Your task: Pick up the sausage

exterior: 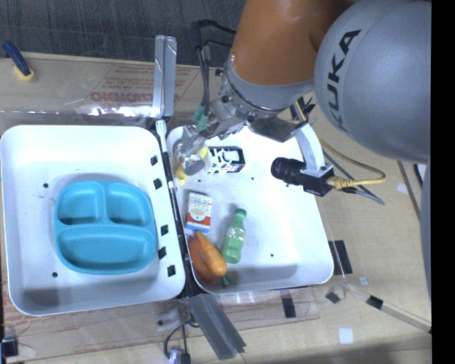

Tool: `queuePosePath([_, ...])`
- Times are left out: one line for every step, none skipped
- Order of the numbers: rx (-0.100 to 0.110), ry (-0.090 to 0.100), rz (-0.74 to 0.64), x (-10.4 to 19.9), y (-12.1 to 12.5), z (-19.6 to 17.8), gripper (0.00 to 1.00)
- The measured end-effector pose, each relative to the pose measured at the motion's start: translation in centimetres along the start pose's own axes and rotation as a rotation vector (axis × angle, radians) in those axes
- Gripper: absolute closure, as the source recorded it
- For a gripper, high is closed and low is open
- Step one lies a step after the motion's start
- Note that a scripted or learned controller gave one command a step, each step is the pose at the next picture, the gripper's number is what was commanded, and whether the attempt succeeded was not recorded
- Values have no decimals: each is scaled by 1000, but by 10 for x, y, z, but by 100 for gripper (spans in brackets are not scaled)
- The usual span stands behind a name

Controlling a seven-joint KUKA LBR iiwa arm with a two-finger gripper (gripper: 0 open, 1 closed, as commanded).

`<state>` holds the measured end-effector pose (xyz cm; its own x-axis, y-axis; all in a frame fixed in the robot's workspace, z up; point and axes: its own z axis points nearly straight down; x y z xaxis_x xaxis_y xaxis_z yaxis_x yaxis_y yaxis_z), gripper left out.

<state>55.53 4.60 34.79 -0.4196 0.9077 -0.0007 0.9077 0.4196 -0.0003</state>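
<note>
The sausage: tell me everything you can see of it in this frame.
The sausage is a stubby orange-brown piece, smooth and slightly glossy like a plastic toy, with a rounded end. It lies flat and slanted at the near left corner of the right bin, against the bin's left wall. The carton sits just behind it, the green bottle beside it to the right. The gripper is farther back, apart from it.

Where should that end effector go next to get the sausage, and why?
Probably toward the near left corner of the right bin. The end effector sits at that bin's far left edge, while the sausage lies at the near wall, past the small carton and beside the green bottle.
</note>
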Motion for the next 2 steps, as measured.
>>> queuePosePath([4,2,-123,71,-26,4,100])
queuePosePath([0,0,-399,173,19,-21,100])
